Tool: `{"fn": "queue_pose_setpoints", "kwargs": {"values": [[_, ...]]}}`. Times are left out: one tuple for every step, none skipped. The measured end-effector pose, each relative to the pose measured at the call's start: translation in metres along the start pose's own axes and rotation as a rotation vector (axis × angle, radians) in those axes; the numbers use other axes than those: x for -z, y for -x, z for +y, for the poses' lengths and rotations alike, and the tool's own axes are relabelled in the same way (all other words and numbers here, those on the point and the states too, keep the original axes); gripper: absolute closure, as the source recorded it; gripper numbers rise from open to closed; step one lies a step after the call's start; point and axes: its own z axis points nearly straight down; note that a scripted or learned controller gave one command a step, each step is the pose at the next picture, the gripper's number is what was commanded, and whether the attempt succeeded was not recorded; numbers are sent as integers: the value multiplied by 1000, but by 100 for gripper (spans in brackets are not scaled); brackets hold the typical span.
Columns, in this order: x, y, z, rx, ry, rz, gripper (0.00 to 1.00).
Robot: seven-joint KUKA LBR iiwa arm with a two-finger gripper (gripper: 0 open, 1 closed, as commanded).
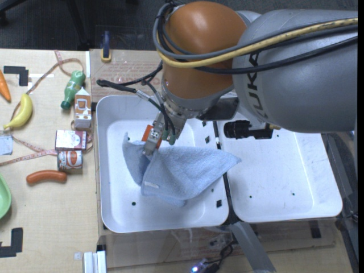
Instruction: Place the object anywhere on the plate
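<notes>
Tabletop (pixel 45 209) w/ two white bins; left bin (pixel 108 198) holding light-blue cloth (pixel 182 172), rumpled, one corner pulled up in a peak. Hand (pixel 152 144) at that peak, clamped on cloth edge. Toy banana (pixel 20 111), sausage (pixel 46 177) off to left.

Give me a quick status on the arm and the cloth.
Tool down on blue cloth, left bin. Cloth bunched, spilling over the divider. Grip unconfirmed.

The grey arm (pixel 296 67) reaches in from the right, its hand (pixel 154 143) angled downward and leftward.
</notes>
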Motion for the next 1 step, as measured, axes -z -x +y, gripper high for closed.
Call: {"fn": "queue_pose_setpoints", "kwargs": {"values": [[17,65,-54,156,3,-4,100]]}}
